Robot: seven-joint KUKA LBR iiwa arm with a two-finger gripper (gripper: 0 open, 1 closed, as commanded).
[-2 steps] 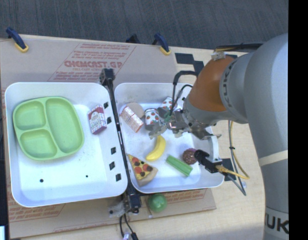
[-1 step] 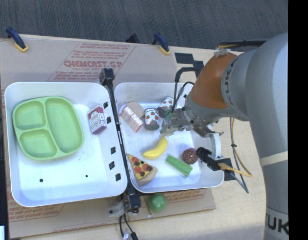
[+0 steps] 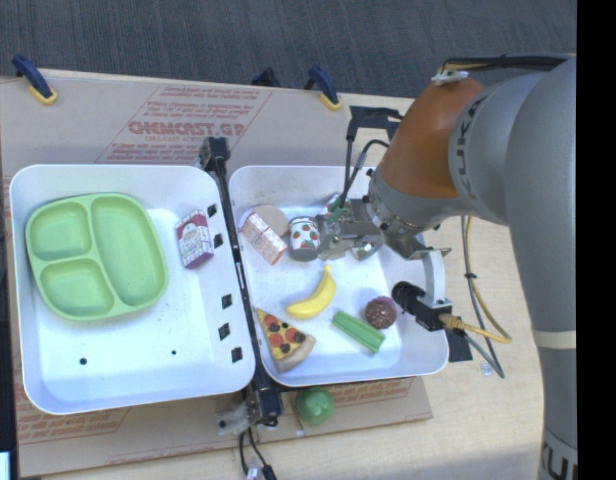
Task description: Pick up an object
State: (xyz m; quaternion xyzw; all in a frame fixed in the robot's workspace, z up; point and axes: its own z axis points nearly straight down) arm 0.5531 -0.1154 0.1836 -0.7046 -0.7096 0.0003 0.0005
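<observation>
Your bench carries a brown cardboard sheet point(image 3: 188, 118) printed in red, held down by blue-and-yellow clamps point(image 3: 35, 78) along its far edge, with dark carpet beyond it. Two shallow white bins sit on the sheet side by side: the left bin point(image 3: 48, 368) and the right bin point(image 3: 418, 363), meeting at a black divider strip.

Your arm point(image 3: 508, 138) enters from the right, grey, with the orange band point(image 3: 428, 143) above the wrist, bent down over the right bin's far half. The gripper point(image 3: 333, 230) points toward the bin's left side. Whether it is apart or together you cannot tell from this view.

Just beside the gripper's tip, on its left, stands a small white item with red markings point(image 3: 304, 238); contact is not clear. Further left of it lies a tan-and-pink block point(image 3: 262, 238). Toward the near edge from the gripper lie a banana point(image 3: 315, 297), a green stick point(image 3: 358, 331), a dark round piece point(image 3: 380, 312) and a pizza slice point(image 3: 283, 338). Well apart, in the left bin, sit a green divided plate point(image 3: 93, 256) and a small red packet point(image 3: 194, 240). A green ball point(image 3: 313, 405) lies outside the bins at the near edge.
</observation>
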